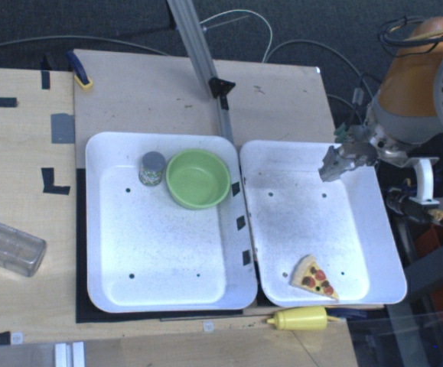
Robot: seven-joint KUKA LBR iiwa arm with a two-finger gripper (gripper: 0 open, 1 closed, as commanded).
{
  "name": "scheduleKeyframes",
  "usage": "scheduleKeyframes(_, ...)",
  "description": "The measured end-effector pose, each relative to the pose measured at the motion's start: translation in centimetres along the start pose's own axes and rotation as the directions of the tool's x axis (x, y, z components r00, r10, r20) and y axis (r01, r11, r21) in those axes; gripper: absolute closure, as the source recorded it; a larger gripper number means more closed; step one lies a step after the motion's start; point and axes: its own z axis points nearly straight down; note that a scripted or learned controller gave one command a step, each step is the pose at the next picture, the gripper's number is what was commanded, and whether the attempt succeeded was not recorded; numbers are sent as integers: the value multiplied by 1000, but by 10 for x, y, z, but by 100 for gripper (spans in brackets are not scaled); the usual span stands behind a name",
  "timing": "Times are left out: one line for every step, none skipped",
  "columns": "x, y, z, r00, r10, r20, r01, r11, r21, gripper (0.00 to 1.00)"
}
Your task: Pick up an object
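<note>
Pizza slice lies in the right bin, near its front edge. Seen from the gripper, which hangs over this bin's far right part, it is at 6 o'clock, well apart. Nothing is between the closed fingers.

You see the gripper over the right bin's far right corner, well apart from the pizza slice. The left bin holds a green bowl beside a small jar.
</note>
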Motion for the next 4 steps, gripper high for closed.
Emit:
scheduleKeyframes(56, 2, 14, 1000, -1, 0, 1, 1000, 1, 100)
scheduleKeyframes(113, 16, 11, 1000, -2, 0, 2, 1000, -1, 100)
scheduleKeyframes(176, 16, 16, 1000, -2, 0, 2, 1000, 1, 100)
scheduleKeyframes(220, 22, 20, 1000, -1, 0, 1, 1000, 1, 100)
